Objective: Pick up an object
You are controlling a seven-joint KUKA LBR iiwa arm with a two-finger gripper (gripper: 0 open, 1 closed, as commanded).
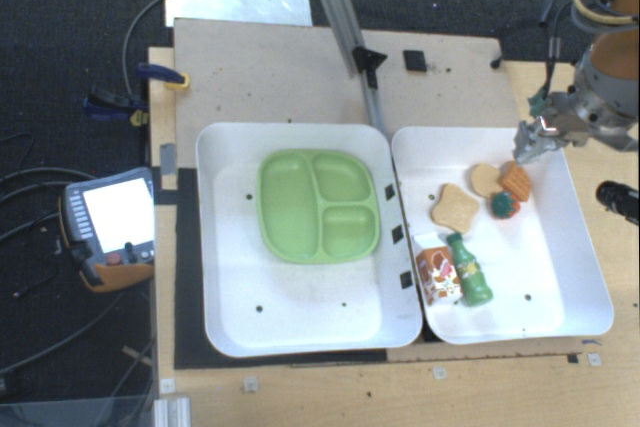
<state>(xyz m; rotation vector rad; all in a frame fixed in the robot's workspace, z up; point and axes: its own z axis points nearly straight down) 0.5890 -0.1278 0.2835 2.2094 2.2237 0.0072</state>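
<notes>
My gripper (528,147) hangs over the upper right part of the right bin (575,245), just above an orange ridged piece (517,181). Beside that piece lie a round tan cookie (486,179) and a small red and green strawberry (503,206). A tan toast slice (455,208) lies nearer the bin's middle. Further forward a green bottle (470,272) lies next to a small orange and white carton (437,275). The fingertips point down and left, and nothing shows between them.
The left bin (230,295) holds a green divided plate (319,205). A grey pole (340,5) slants across the board behind the bins. A tablet-like pendant (110,225) lies off the bench to the left.
</notes>
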